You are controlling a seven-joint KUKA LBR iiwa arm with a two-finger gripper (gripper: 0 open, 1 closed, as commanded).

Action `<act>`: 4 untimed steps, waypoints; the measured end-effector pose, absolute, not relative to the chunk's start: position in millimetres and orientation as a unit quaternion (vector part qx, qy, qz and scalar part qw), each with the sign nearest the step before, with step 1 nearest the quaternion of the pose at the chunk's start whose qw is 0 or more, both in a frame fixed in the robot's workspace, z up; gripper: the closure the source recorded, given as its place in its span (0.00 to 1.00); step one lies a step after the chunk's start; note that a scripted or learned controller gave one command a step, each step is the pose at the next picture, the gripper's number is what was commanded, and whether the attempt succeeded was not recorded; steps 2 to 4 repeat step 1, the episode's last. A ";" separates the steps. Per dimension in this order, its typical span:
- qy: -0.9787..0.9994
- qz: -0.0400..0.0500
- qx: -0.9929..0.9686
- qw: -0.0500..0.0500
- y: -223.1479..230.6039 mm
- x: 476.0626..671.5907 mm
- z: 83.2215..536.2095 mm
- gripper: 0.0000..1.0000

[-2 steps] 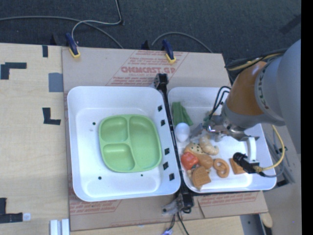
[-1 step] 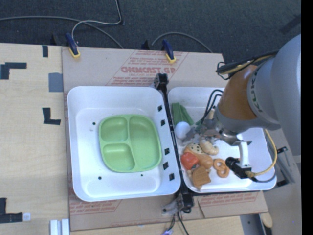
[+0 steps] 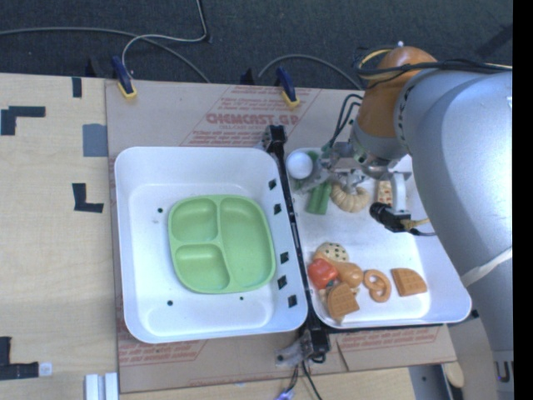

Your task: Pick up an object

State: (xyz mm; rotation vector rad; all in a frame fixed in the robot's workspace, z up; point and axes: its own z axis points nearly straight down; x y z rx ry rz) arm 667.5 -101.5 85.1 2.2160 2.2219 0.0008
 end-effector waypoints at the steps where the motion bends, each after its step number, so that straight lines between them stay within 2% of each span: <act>1: 0.709 -0.001 0.706 0.002 -101.7 667.5 94.4 1.00; 4: 0.709 -0.001 0.706 0.002 -101.7 667.5 94.4 1.00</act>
